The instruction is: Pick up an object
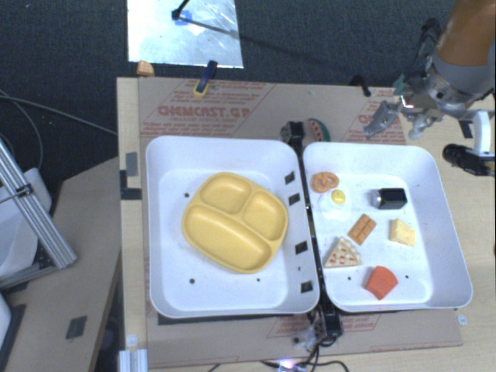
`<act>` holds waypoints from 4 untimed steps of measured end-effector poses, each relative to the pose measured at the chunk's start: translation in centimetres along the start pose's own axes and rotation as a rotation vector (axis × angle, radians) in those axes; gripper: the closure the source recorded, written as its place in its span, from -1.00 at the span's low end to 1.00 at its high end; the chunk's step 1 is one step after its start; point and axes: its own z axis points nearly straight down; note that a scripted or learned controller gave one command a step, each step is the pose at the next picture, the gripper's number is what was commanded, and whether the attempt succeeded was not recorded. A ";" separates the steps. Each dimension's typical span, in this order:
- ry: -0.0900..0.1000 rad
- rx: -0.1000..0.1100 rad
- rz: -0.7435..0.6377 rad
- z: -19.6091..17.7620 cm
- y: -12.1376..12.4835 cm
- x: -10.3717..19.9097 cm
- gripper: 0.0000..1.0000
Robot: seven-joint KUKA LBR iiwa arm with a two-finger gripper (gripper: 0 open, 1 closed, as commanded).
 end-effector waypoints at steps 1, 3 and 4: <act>0.001 0.012 0.007 8.0 -7.2 -3.6 -1.00; -0.004 0.001 0.007 18.3 -17.3 -9.0 -1.00; 0.003 -0.001 -0.006 19.1 -12.9 -3.8 -1.00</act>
